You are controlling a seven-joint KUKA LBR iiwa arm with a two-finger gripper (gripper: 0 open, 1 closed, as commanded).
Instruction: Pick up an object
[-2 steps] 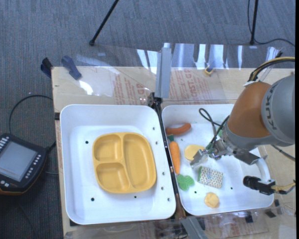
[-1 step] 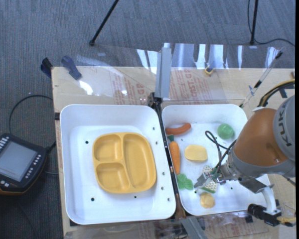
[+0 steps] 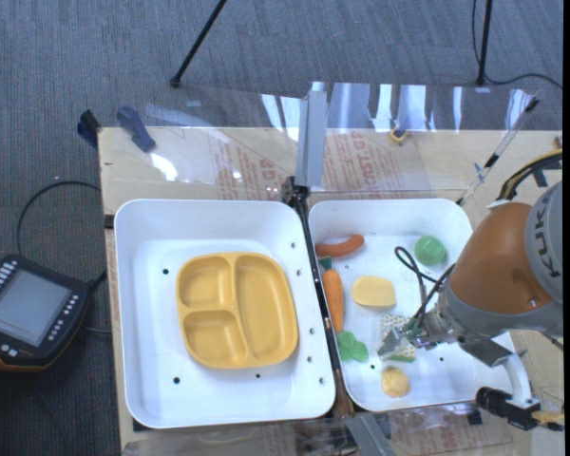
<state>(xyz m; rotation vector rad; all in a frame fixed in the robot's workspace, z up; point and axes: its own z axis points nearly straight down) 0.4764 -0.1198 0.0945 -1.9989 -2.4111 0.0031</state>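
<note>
My gripper (image 3: 397, 342) is low in the right bin (image 3: 456, 212), near its front middle, at the end of the grey and orange arm (image 3: 499, 274). Just below it lies a small yellow piece (image 3: 394, 382). A pale yellow, lemon-shaped piece (image 3: 373, 292) lies just behind it. A green leafy piece (image 3: 351, 348) is to its left, beside an orange carrot (image 3: 334, 297) that runs along the bin's left wall. A reddish sausage (image 3: 340, 246) lies at the back left and a green ball (image 3: 430, 250) at the back. Something green shows right under the gripper.
The left bin (image 3: 142, 255) holds a yellow divided plate (image 3: 237, 309). A black cable (image 3: 410, 269) loops over the right bin towards the gripper. A clear panel (image 3: 399, 122) stands behind both bins. A teach pendant (image 3: 24, 312) lies on the floor at the left.
</note>
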